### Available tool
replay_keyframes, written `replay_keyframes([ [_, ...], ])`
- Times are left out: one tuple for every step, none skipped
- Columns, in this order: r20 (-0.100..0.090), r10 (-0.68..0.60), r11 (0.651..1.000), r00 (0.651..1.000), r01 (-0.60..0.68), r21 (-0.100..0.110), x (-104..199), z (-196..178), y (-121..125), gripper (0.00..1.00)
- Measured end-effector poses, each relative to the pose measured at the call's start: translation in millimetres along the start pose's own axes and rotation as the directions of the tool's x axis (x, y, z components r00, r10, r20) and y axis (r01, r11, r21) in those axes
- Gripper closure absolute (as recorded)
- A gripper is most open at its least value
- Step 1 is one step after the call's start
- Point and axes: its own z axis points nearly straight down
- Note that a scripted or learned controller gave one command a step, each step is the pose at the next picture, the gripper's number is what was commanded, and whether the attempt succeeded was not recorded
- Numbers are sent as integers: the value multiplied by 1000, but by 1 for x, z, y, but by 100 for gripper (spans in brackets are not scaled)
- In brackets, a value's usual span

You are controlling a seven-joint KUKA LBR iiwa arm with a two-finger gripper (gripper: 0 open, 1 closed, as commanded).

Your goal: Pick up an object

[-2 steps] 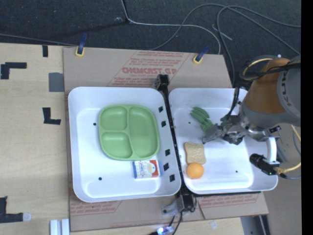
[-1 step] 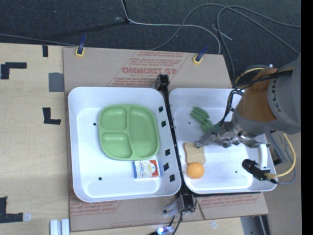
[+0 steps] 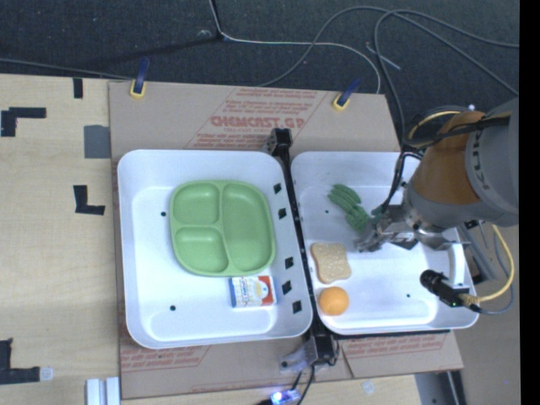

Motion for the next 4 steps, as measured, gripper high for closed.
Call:
replay_keyframes([
  [2, 0, 1000, 1000, 0, 3, 2, -63, -1, 100],
  [1, 0, 1000, 1000, 0, 4, 2, -104, -2, 100],
  [1, 0, 1000, 1000, 0, 5, 3, -126, -1, 100],
  [0, -3, 1000, 1000, 3, 8, 58, -119, -14, 100],
])
